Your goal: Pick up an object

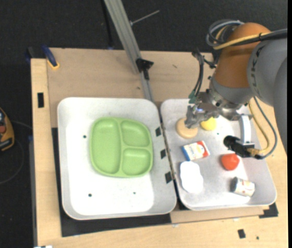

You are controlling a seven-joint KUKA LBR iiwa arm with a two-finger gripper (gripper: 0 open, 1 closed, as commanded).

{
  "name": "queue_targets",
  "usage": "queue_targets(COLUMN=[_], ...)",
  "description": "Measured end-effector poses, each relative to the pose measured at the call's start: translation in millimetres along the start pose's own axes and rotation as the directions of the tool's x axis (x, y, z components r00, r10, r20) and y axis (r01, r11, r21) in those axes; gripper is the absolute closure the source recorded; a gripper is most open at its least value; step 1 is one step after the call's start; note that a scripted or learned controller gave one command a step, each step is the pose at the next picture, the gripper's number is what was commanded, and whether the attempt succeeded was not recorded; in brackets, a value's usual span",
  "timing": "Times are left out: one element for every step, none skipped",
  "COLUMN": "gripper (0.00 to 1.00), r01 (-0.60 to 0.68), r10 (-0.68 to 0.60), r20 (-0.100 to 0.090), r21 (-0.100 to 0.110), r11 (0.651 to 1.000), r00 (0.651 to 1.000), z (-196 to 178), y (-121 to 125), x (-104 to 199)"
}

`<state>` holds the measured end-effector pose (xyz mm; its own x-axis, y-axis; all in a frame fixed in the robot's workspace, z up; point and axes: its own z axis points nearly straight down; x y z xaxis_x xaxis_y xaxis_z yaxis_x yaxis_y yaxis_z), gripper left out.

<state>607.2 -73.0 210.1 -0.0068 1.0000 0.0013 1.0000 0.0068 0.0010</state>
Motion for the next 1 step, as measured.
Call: queue_targets(gripper=[1.00], r01=[0.001], r10=[-0.001], r20=[0.000], r21=[-0.002], r11=[1.000], r00=[1.000], z=[-16.4], y=[11.0], x=[49.7])
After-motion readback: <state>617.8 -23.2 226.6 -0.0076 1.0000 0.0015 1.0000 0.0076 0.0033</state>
